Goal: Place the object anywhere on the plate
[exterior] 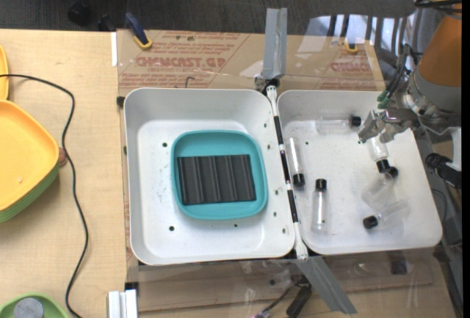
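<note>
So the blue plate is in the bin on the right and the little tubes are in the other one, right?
Not quite. The camera view shows the blue plate in the left bin. The little tubes lie in the right bin, where the gripper is.

- The arm is a thick rounded column, seen just past the right-hand white bin at that bin's far right corner.
- Its widest visible part is a broad orange band with a smooth, matt surface.
- Above the orange band sits a pale grey cap, and looped on it is a cable bundle in yellow and black.
- Below the orange band the body narrows into a grey and silver wrist section with dark seams.
- Thin dark cables run down the wrist's side toward the bin.
- The gripper is small, of pale metal with dark parts, over the bin's far right area.
</note>
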`<state>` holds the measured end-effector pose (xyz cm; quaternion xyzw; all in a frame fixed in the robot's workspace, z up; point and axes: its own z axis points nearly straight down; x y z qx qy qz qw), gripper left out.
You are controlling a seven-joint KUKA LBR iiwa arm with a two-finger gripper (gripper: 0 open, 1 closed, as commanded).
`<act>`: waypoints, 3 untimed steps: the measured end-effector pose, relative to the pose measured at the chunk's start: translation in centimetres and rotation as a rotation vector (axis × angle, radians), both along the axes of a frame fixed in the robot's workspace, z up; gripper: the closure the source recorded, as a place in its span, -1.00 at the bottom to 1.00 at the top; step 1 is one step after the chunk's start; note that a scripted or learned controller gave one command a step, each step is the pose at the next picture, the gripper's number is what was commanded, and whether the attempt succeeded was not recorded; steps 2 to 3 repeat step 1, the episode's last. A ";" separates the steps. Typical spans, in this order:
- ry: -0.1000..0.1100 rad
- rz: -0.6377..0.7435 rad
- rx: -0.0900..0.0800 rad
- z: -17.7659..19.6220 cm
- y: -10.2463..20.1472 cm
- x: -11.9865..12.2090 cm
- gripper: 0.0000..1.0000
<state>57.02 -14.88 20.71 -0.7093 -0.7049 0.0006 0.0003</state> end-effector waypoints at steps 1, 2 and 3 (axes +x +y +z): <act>0.000 0.000 0.000 0.0 0.0 0.0 -1.00; 0.000 0.000 0.000 0.0 0.0 0.0 -1.00; 0.000 0.000 0.000 0.0 0.0 0.0 -1.00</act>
